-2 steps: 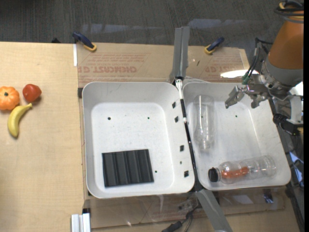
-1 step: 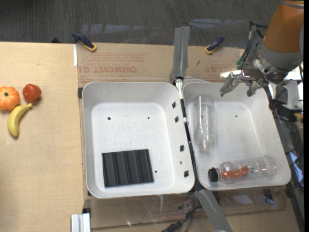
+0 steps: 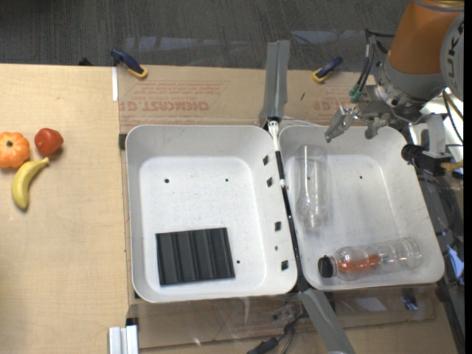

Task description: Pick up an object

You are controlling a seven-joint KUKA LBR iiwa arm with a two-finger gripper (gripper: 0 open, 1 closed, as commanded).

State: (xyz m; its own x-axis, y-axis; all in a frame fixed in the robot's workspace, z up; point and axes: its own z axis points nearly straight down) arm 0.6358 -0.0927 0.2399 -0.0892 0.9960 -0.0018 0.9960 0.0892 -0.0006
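Note:
In the right bin [image 3: 398,198], a clear plastic bottle [image 3: 312,186] lies lengthwise along the left wall. A second clear bottle [image 3: 369,259], with a black cap and something red inside, lies across the front. A black ridged block [image 3: 195,255] rests at the front of the left bin [image 3: 192,175]. My gripper [image 3: 352,127] hangs over the back edge of the right bin, above and behind the first bottle. It is open, its two fingers spread with nothing between them.
An orange [image 3: 11,150], a red fruit [image 3: 49,141] and a banana [image 3: 26,183] lie on the wooden table left of the bins. A metal divider [image 3: 276,80] rises between the bins at the back. Clamps [image 3: 129,63] hold the cardboard behind.

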